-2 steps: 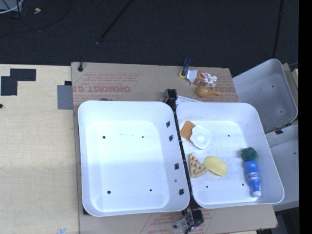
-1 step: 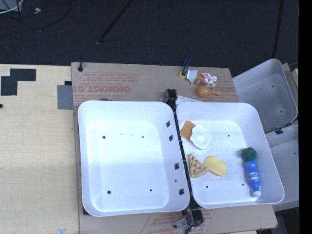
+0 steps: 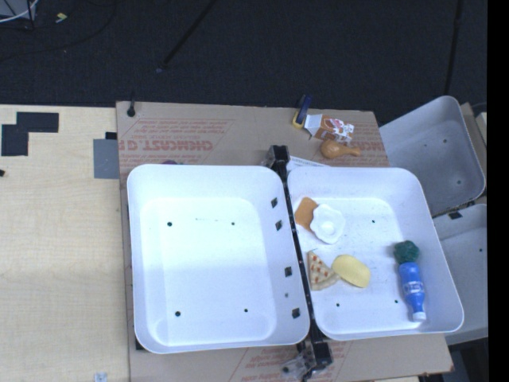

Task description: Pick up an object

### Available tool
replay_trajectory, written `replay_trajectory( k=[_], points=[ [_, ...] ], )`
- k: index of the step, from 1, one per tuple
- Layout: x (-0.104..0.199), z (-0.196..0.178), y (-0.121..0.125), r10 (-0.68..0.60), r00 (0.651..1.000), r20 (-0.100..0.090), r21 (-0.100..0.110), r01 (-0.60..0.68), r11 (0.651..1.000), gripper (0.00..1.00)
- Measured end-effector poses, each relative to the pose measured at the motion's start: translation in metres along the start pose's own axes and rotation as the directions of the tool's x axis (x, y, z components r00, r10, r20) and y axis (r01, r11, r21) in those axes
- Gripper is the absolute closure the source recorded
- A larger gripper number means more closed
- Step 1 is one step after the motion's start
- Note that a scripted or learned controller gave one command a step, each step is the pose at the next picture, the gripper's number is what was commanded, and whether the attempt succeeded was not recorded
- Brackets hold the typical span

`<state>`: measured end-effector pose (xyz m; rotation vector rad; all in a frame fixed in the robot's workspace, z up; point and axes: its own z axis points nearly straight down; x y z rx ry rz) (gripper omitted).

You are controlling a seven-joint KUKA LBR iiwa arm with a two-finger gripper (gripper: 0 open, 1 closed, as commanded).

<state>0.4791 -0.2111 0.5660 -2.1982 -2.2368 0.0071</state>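
The right bin (image 3: 413, 185) holds several toy objects. A white fried egg (image 3: 328, 224) lies partly over an orange slice (image 3: 305, 212) near the bin's left wall. Below them sit a waffle-patterned wedge (image 3: 319, 270) and a yellow lemon-like piece (image 3: 351, 270), touching each other. A blue bottle (image 3: 412, 290) lies along the right wall, with a green broccoli-like piece (image 3: 406, 251) at its upper end. The left bin (image 3: 143, 205) stands beside it.
On the cardboard behind the bins lie a tan drumstick-like toy (image 3: 337, 149), a small red-and-white packet (image 3: 337, 126) and a blue and yellow item (image 3: 301, 111). A grey metal plate (image 3: 433, 153) stands at the right. Light wooden bench (image 3: 56, 261) stretches to the left.
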Motion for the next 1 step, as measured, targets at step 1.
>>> replay_trajectory(
  k=[1],
  points=[
    [0.0008,-0.01,0.001,-0.006,1.0,0.0,0.001,0.006,1.0,1.0]
  ],
)
